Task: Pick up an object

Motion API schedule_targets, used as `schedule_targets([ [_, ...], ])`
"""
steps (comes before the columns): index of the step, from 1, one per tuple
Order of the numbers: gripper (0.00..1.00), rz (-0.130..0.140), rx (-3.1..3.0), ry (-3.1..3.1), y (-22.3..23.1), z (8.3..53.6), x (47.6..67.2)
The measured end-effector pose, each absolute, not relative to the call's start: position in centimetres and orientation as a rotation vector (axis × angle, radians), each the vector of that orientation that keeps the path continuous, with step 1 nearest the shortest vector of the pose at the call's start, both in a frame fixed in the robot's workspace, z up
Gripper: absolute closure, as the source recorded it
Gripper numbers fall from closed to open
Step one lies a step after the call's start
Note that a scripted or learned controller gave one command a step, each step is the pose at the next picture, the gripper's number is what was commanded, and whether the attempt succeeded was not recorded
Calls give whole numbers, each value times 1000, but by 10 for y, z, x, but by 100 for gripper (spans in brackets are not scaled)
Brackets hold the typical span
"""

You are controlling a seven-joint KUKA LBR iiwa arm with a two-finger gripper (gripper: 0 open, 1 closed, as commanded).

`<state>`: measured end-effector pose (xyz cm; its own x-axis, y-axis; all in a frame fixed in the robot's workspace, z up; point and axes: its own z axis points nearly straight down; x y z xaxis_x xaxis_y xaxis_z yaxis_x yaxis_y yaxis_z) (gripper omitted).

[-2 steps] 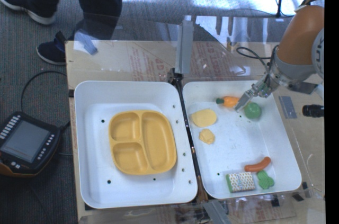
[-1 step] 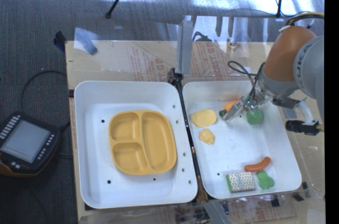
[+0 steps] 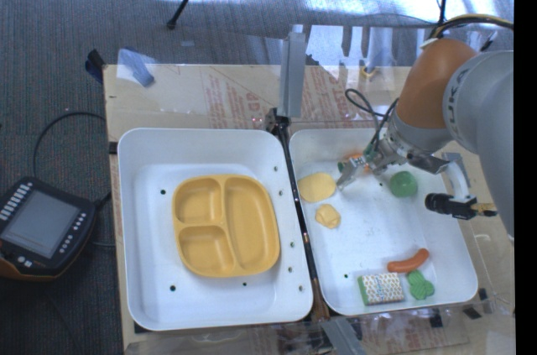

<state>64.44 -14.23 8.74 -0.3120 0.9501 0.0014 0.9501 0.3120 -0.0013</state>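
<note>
A round pale-yellow piece (image 3: pixel 316 186) is seen at 9 o'clock in the right bin (image 3: pixel 436 288), just beside the jaws (image 3: pixel 347 174) (open or shut can't be told), with a green ball (image 3: pixel 404 184) at 3 o'clock and a yellow tray (image 3: pixel 225 225) parked in the left bin (image 3: pixel 143 294).

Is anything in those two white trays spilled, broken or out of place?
Nothing stands out. The yellow three-compartment plate lies flat in the left white bin. The right white bin holds loose toy food, scattered but intact: a green ball, an orange sausage, two pale yellow lumps.
</note>
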Motion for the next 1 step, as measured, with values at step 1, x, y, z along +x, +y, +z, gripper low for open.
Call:
schedule_targets([
  [1,0,-4,-1600,-2712,-178,164,646],
])
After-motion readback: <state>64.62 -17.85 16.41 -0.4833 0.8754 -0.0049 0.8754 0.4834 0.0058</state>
